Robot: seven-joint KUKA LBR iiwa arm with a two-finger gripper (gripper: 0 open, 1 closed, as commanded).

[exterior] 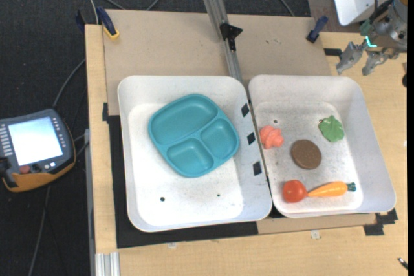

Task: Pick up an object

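Tomato (294, 191): right bin (369, 132), front, beside carrot (328, 189).
Gripper (362, 63): spread apart, holding nothing, beyond bin's far right corner, well apart from both.

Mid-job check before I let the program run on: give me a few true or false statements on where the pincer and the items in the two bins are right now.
1. The teal divided plate lies in the left bin. True.
2. The pincer is down inside the right bin. False: it sits above the bench beyond the far right corner of the right bin.
3. The carrot lies beside the tomato at the near side of the right bin. True.
4. The brown round piece rests on the teal plate. False: it lies on the floor of the right bin.
5. The green leafy item shares a bin with the pink item. True.
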